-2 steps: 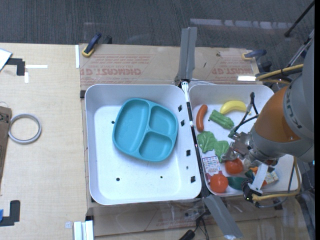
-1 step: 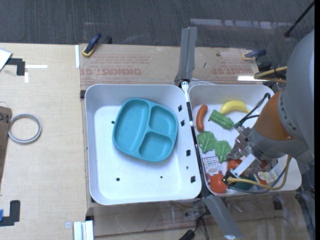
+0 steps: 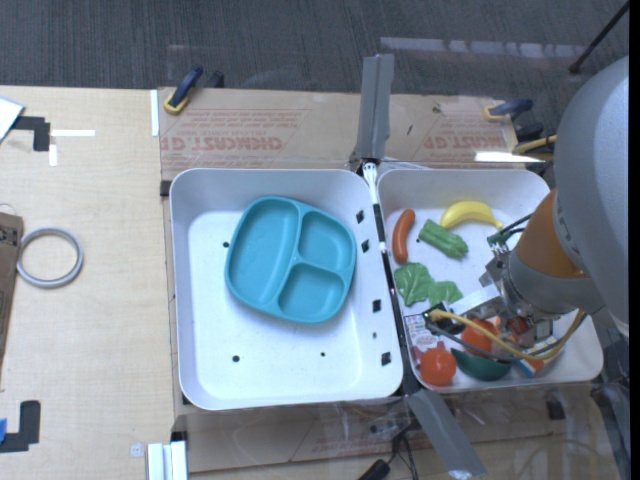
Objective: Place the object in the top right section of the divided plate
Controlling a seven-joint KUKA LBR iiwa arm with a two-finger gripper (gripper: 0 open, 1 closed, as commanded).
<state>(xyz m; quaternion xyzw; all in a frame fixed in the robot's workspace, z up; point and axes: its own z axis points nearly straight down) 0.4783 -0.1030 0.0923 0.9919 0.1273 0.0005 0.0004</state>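
The arm (image 3: 590,208) is reached into the right bin (image 3: 530,183) from the right, with the gripper (image 3: 490,330) lowered among the items at the bin's near side. The state of the gripper cannot be determined, since it is masked by wrist hardware and cables.

No item is seen to be held. The object to be placed is therefore judged to be among the items in the right bin: a sausage (image 3: 402,236), a banana (image 3: 470,213), a green vegetable (image 3: 442,239), a leafy piece (image 3: 425,286), a tomato (image 3: 437,366), and a green bowl (image 3: 485,368) close under the gripper. Which item is targeted cannot be confirmed, though the gripper is positioned nearest the orange and red pieces beside the bowl.

The plate (image 3: 290,258) is located in the left bin (image 3: 200,298), well apart from the gripper. All three of its sections are seen to be bare, including the top right section (image 3: 325,243).

Progress is judged to be early: the pick is not confirmed. A secure grasp, a lift, a transfer across the divider between the bins, and a release over the top right section remain to be done.
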